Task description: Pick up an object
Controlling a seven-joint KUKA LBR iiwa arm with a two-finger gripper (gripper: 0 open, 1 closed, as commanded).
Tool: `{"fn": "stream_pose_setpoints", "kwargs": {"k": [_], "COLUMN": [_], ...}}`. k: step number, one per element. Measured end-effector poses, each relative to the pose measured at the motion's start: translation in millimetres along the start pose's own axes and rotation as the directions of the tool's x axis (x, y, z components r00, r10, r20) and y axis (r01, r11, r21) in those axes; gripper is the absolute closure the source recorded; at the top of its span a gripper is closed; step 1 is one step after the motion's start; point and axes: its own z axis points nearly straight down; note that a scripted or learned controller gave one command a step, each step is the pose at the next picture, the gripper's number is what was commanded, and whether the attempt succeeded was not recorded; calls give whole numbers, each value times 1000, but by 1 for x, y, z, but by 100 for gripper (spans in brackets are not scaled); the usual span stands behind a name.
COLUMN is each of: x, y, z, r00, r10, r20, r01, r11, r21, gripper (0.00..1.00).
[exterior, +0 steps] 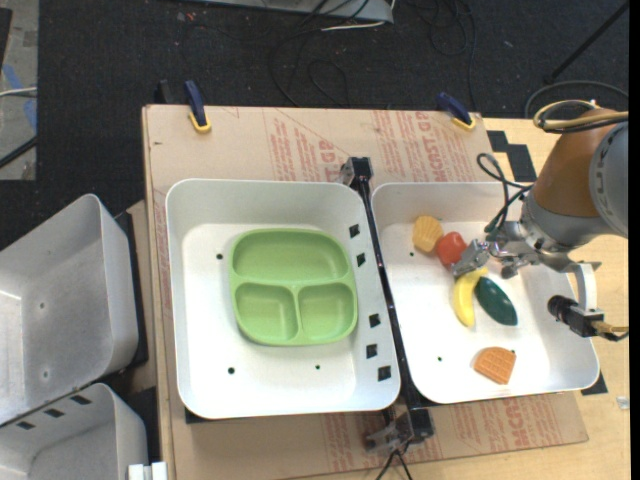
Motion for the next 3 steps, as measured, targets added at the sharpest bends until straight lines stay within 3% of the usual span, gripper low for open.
{"fn": "stream_pose_setpoints", "kwargs": {"k": [1,3], "x": [0,-5], "y": [2,8], "z": [-14,-107], "r00": [1000,1000], "r10": [0,-3], "r20": [2,3], "r01": [0,3], "r11": [1000,1000], "r21": [-6,-9], "gripper": [100,100]}}
